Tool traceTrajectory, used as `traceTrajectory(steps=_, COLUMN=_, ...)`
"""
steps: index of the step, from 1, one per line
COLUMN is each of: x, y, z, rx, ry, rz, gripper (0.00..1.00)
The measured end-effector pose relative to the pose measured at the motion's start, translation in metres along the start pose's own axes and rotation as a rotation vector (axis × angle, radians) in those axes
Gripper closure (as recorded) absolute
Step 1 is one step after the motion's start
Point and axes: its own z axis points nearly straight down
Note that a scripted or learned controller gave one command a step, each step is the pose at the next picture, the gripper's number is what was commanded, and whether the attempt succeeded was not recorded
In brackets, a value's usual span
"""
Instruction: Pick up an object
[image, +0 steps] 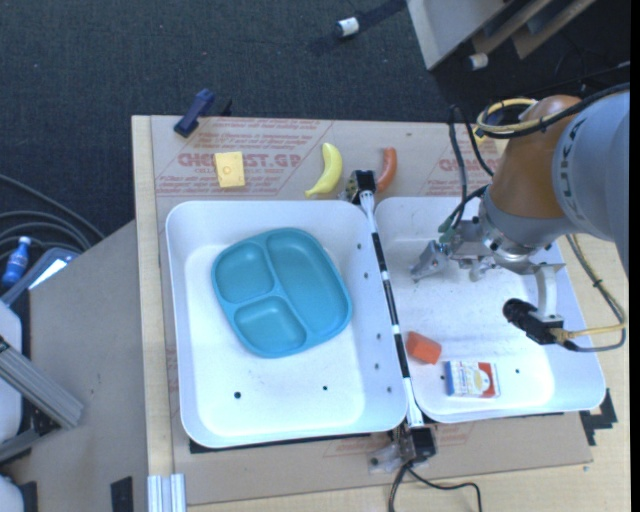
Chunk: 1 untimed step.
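Note:
In the right bin (520, 400), an orange wedge-shaped piece (423, 347) lies near the left wall, and a small white, red and blue packet (470, 379) sits just right of it toward the front. My gripper (449, 267) hovers over the back left part of this bin, well behind both objects. It looks open, its fingers spread with only bare bin floor between them. The grey arm with its orange band (525, 170) comes in from the right above the bin.
A blue divided plate (280, 290) rests in the left bin (200, 400). Behind the bins on the board lie a banana (325, 170), a small orange item (386, 168), a yellow block (229, 171) and a blue clip (194, 112). A black cable connector (530, 318) hangs over the right bin.

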Motion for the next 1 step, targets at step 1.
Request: traceTrajectory(steps=1, x=-0.0137, y=0.0532, z=0.0394, rx=0.001, ry=-0.003, rz=-0.001, gripper=0.0)
